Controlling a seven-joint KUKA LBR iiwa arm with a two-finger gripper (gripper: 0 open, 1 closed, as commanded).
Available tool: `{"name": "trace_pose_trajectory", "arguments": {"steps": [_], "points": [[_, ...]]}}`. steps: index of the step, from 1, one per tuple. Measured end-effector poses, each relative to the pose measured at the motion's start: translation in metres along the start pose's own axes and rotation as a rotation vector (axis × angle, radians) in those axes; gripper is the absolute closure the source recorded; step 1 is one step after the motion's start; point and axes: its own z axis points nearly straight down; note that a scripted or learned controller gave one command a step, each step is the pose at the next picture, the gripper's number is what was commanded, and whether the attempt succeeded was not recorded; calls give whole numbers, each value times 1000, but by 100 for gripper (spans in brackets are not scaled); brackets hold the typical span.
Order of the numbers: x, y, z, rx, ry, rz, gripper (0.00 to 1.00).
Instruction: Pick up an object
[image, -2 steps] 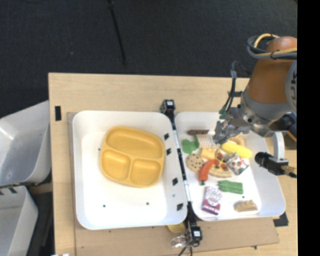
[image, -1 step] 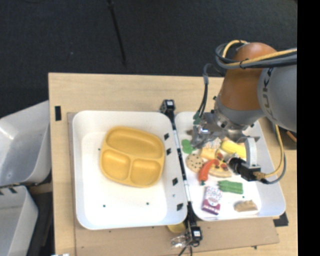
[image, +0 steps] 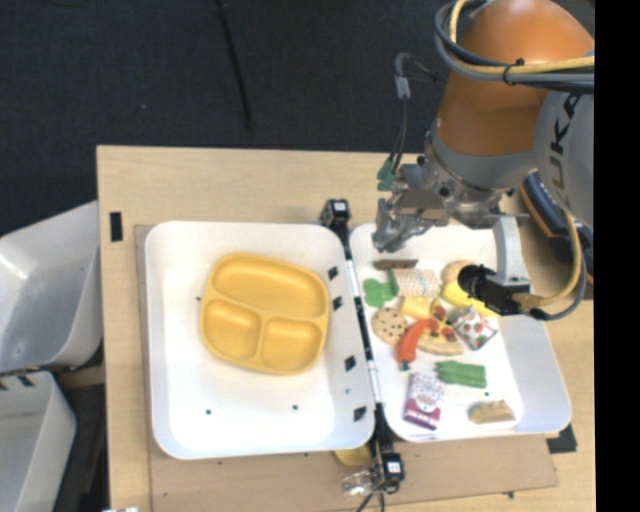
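Probably easiest: green toy (image: 380, 292) just below the claw (image: 388, 240), light, stiff, smooth plastic; pinch across its middle. Claw's state: cannot tell. Cookie (image: 389, 325) lies farther below.

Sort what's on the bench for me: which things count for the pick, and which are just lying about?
For the pick:
- gripper, above the right bin's far left corner
- right bin with its pile: cookie, red pepper, green piece, purple packet, brown piece

Lying about:
- left bin
- yellow divided plate lying in it
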Motion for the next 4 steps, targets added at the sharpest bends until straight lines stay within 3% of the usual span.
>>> {"name": "trace_pose_trajectory", "arguments": {"steps": [1, 2, 3, 4], "points": [[-2, -7, 31, 15, -4, 8, 100], [-2, -6, 19, 11, -4, 6, 100], [21, -61, -3, 12, -1, 3, 100], [19, -59, -12, 13, -3, 0, 100]]}}
